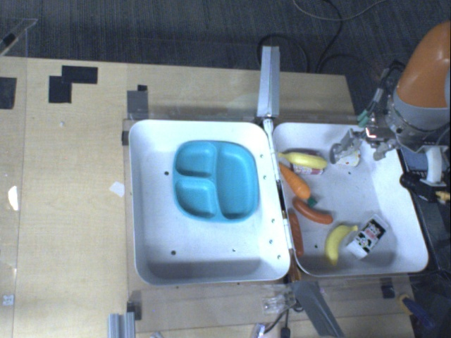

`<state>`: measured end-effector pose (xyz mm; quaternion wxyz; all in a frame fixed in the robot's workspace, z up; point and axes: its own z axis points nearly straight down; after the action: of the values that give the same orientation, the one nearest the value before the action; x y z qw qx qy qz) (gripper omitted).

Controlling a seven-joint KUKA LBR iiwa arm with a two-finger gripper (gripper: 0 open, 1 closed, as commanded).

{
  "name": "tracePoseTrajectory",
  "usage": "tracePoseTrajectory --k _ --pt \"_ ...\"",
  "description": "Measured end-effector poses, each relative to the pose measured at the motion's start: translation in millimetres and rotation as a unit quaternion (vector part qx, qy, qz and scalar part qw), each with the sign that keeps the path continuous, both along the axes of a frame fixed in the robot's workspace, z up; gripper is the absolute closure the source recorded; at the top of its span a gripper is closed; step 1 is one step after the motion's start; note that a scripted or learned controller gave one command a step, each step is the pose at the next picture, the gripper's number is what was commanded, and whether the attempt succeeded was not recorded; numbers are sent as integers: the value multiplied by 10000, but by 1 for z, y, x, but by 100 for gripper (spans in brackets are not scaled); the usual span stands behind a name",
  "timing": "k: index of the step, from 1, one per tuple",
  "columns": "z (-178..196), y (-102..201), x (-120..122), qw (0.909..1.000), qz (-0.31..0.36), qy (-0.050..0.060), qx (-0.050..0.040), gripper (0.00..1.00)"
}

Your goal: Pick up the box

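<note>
The box (368, 236) is small, black and white, and lies in the near right part of the right bin (402, 210), next to a yellow banana (337, 242). My gripper (361, 148) hangs over the far side of that bin, well behind the box and apart from it. Its fingers stand spread and open, with nothing held between them. A small pale object (349, 160) lies just below the left finger.
In the right bin also lie a second banana (304, 160), a carrot (295, 182), a red sausage (313, 213) and a brown sausage (295, 235) along the left wall. The left bin (151, 189) holds a blue divided plate (215, 180).
</note>
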<state>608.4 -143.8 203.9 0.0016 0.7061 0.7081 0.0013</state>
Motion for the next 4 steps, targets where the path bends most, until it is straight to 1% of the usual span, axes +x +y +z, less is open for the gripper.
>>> tracePoseTrajectory --k 1,2,3,4 --pt "80 -21 21 9792 -2027 -14 6 0" --pt "27 3 35 9782 -2077 2 9 0" --pt "-96 -26 61 9741 -2259 4 7 0" --pt "-82 -24 64 9751 -2217 -32 10 100"
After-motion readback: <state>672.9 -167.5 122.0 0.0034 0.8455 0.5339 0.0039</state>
